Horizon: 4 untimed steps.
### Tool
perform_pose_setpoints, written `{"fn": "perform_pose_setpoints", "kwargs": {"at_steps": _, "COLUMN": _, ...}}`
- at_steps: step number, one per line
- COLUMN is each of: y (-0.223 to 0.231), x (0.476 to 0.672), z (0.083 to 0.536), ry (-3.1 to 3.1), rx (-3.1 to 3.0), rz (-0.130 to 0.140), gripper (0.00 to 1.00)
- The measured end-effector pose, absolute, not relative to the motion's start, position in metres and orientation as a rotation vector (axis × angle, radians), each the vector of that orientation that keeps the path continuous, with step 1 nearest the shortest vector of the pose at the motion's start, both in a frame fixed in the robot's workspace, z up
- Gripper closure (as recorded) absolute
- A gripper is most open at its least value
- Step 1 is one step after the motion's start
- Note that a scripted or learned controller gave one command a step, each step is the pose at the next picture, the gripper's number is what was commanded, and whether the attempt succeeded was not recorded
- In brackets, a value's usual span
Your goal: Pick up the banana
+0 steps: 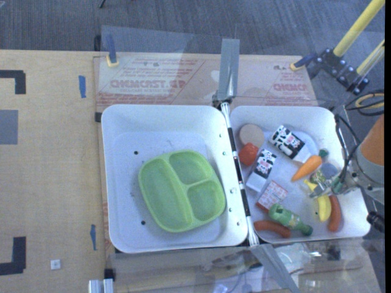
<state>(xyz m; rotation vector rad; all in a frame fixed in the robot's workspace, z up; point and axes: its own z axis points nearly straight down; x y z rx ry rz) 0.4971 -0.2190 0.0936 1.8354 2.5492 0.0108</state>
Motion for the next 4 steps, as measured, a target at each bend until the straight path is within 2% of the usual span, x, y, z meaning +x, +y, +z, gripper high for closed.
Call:
{"fn": "perform_pose_setpoints", "kwargs": {"at_steps": 1, "y": -0.164, "x": 0.514, "z": 0.197, "ry": 2.413, "rx": 2.016, "rz": -0.004, "gripper": 1.00}}
{"fn": "perform_pose_setpoints", "kwargs": {"at_steps": 2, "y": -0.185, "x": 0.524, "z": 0.091, "ry": 2.459, "rx": 1.959, "rz": -0.002, "gripper": 1.00}}
{"fn": "perform_pose_setpoints", "kwargs": {"at_steps": 3, "y": -0.209, "x": 0.541, "z": 0.157, "ry": 2.364, "rx": 2.071, "rz": -0.004, "gripper": 1.00}}
{"fn": "perform_pose_setpoints", "kwargs": {"at_steps": 4, "y": -0.154, "x": 0.605, "z": 0.241, "ry": 2.457, "rx": 1.960, "rz": -0.004, "gripper": 1.00}}
